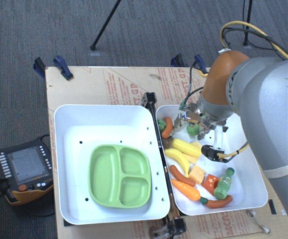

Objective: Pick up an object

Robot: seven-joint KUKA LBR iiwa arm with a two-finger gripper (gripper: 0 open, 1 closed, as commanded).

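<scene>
To do this pick well, the gripper (193,125) should settle on one item, centre its opening over that piece, and descend straight so it does not shove neighbours in the crowded pile. It hangs low over the upper part of the right bin (253,183), and whether it is spread or pressed together cannot be told from here, since the wrist and cabling cover its tips; nothing is visibly pinched. A small green object (193,129) lies just below it and looks the nearest candidate, though what it is stays unclear. Just to the gripper's left lies a short orange sausage (167,127), and just below lies the corn cob (186,147), with the banana (178,159) beside that. Further toward the near edge lie a carrot (186,189), a cheese wedge (197,174) and a green bottle (224,182), well apart from the gripper. The left bin (72,121) holds a green divided plate (119,175).
</scene>
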